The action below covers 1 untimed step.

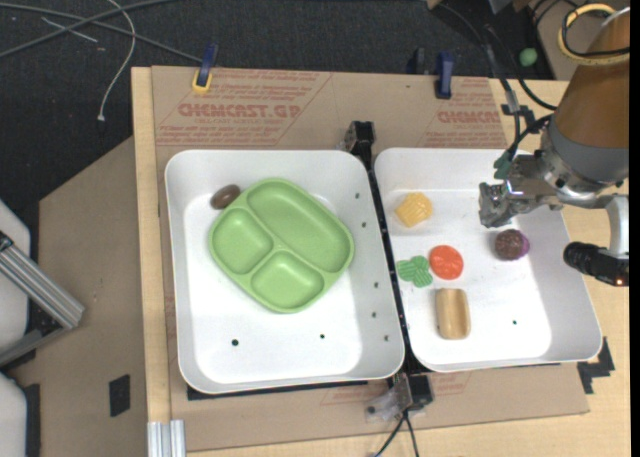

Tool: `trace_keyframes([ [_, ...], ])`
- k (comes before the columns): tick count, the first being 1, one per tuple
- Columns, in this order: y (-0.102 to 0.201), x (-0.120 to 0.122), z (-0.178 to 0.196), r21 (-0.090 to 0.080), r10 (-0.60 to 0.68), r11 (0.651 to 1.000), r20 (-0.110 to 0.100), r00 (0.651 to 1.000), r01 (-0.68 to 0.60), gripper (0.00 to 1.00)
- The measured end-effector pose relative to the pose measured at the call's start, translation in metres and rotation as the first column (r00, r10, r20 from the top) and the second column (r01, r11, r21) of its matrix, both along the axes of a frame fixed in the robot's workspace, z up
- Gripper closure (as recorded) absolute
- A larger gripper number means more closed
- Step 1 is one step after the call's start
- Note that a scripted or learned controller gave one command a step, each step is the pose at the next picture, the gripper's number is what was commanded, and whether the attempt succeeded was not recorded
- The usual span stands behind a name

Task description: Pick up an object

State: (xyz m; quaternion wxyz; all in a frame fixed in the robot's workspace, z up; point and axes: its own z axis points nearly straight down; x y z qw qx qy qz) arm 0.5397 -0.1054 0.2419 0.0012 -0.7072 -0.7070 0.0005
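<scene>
Beside the claw (496,207), grip state unclear, a round dark-purple bumpy fruit (511,244).

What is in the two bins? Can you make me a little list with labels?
left bin: green tray, small brown piece beside the tray's upper left edge
right bin: yellow toy, red toy, green toy, tan roll, purple ball
touching: green toy against red toy
tool: over the right bin, just above the purple ball
held: nothing seen in the tool
</scene>
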Motion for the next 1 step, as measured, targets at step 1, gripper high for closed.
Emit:
trace_keyframes([
  [1,0.0,0.0002,0.0003,0.0,0.0,1.0,0.001,1.0,0.0,0.0],
])
